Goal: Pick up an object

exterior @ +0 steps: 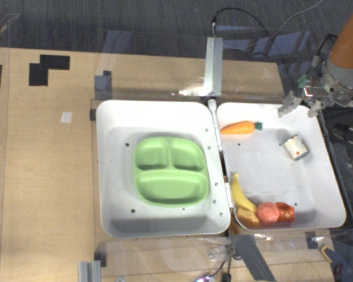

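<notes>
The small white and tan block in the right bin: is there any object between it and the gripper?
Nothing visible does. The small white and tan block lies alone on bare bin floor, and the gripper is above the right white bin's far rim. The orange carrot lies off to the side.

The right white bin (317, 216) has its far corner just under my claw (299, 106). The left white bin (109, 175) touches its other side, well apart from my claw, with a green divided plate (170, 170) in its middle. A metal post (214, 63) stands near my claw at the bins' far seam, black cables (247, 16) loop behind it, and black marks (47, 68) lie on the wooden surface (41, 175), farthest from my claw.
</notes>
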Controlling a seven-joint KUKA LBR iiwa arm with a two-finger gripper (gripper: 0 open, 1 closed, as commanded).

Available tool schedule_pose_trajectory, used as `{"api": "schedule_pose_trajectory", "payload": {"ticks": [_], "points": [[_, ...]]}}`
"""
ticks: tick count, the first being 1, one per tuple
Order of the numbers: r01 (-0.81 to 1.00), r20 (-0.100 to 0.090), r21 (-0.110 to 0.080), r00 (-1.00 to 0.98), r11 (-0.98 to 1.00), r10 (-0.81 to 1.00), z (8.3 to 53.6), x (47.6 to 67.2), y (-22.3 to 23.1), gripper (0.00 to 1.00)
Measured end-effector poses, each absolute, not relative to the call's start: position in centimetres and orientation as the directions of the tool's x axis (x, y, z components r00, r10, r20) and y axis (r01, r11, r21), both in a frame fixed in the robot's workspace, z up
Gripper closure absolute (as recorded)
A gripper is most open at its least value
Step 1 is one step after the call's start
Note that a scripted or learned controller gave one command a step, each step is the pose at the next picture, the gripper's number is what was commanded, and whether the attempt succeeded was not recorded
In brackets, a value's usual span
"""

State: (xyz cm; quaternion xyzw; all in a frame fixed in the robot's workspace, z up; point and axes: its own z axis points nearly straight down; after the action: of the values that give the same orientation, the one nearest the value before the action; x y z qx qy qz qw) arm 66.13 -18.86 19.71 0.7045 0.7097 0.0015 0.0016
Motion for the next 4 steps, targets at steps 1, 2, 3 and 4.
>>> {"api": "schedule_pose_trajectory", "payload": {"ticks": [1,2,3,4], "points": [[0.998,-0.002,0.004,0.056,-0.056,0.998,14.3,64.6,-20.5,0.0],[0.998,-0.008,0.02,0.062,-0.062,0.998,11.6,67.4,-13.7,0.0],[0.999,0.0,0.009,0.045,-0.045,0.999,8.7,67.2,-8.4,0.0],[0.999,0.0,0.016,0.039,-0.039,0.999,9.9,67.5,-8.2,1.0]]}}
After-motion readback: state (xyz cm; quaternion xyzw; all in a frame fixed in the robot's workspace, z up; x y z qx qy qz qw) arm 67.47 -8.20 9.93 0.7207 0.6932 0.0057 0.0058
